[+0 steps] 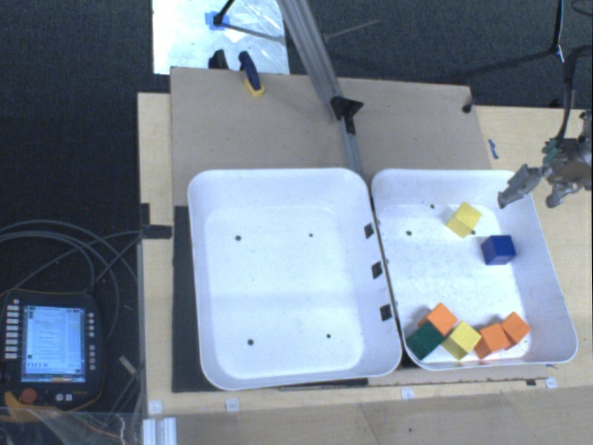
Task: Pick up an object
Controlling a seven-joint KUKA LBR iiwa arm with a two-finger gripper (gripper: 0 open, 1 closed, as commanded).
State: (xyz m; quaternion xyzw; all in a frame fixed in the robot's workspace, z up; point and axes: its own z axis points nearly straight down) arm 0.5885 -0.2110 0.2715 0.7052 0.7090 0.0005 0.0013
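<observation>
A cluster of blocks [468, 334] is gathered against the right bin's [556, 295] near wall, leaving little finger room. Farther back, a blue block [498, 249] and yellow block [463, 219] lie apart, easier targets. The gripper [537, 188] is seen at the far right rim; nothing is held, but its jaw state cannot be told.

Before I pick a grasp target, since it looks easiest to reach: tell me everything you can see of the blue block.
The blue block is a small, solid-looking cube of dark blue, plain on its visible faces. It sits flat on the floor of the right bin, toward the far right side, slightly turned. It stands alone: nothing touches it. The lone yellow block lies nearby to its upper left, apart from it.
</observation>
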